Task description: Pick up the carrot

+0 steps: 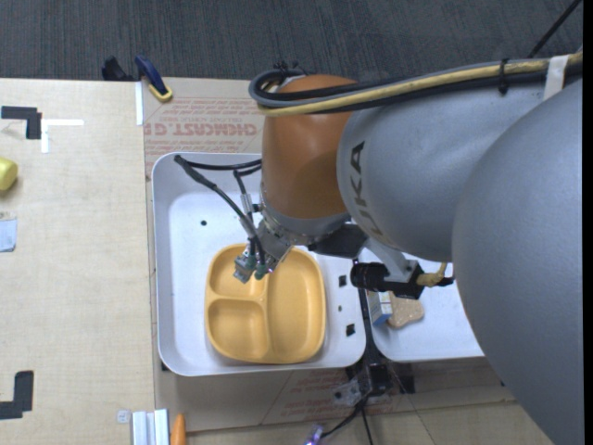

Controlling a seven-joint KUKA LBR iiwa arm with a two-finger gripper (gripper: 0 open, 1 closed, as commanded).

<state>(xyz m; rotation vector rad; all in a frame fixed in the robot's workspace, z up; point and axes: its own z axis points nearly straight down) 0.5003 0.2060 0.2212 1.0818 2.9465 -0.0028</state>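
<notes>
Dark carpet lies behind the bench; the left white bin point(176, 276) bears a yellow divided plate point(278, 318), and the gripper point(252, 267) hovers at its upper-left compartment. Whether the claw is open or closed I cannot tell; no carrot can be made out, perhaps hidden beneath the arm point(445, 156); a blind descent risks striking the plate's rim.

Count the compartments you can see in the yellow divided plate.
3. The yellow divided plastic plate in the left white bin has one small compartment at upper left below the gripper, one at lower left, and one large on the right. The arm may hide more.
</notes>
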